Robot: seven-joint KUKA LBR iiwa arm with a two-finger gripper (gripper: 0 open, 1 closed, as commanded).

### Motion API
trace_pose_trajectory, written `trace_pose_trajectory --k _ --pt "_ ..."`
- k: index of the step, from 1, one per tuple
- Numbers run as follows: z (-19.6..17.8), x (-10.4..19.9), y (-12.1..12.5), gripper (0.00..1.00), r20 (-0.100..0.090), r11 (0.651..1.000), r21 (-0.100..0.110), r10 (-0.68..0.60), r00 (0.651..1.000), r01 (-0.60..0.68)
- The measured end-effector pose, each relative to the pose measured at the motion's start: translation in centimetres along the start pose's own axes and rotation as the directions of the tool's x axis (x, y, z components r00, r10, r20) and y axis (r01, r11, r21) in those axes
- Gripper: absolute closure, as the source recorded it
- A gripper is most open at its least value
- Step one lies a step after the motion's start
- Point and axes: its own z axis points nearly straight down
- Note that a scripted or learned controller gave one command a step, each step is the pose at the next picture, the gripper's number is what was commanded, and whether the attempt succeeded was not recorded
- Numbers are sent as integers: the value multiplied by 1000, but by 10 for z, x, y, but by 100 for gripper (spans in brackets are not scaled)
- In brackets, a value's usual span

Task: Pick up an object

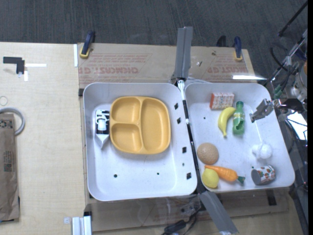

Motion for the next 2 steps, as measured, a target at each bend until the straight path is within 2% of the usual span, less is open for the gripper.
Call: trace_pose_trajectory --k 1,2 --pt "147 11 43 0 0 999 -1 37 999 -37" --pt "172 23 97 0 1 999 -2 50 999 -50"
